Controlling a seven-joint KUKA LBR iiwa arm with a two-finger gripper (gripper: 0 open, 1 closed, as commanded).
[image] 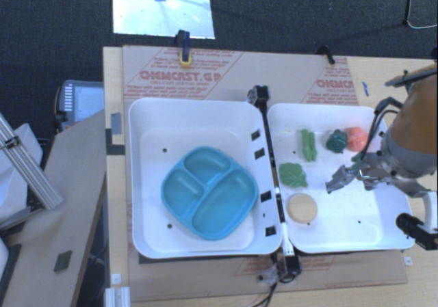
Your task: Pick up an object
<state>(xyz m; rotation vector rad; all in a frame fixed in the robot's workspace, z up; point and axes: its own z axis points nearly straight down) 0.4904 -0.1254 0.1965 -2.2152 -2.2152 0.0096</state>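
Object nearest the hand: leafy green toy vegetable (pixel 293 175), lay in the right shallow white bin (pixel 342 230), near its left wall.
Other candidates in that bin: round tan disc like a biscuit (pixel 302 207) just below the leafy piece; long green pod-shaped toy (pixel 308 145) above it; dark green lumpy toy (pixel 337 141) touching or almost touching an orange-pink lumpy toy (pixel 356 138) near the far wall.
Left bin: second shallow white bin (pixel 150 230), carried a light blue three-compartment plastic plate (pixel 209 191).
Counter: pale wooden counter (pixel 113 182) under a printed sheet, bore both bins side by side.
Hand: two-finger hand (pixel 340 180), hovered over the middle of the right bin, tips pointing left.
Key relation: leafy piece lay to the left of the fingertips, apart from them; tan disc lay left and slightly nearer the camera; pod's long axis ran roughly up and down the view.
Hand state: too small and dark to tell whether spread or closed; nothing seen between the fingers.
Judgement: likely reaching toward the leafy piece or the disc, grasp not yet made.
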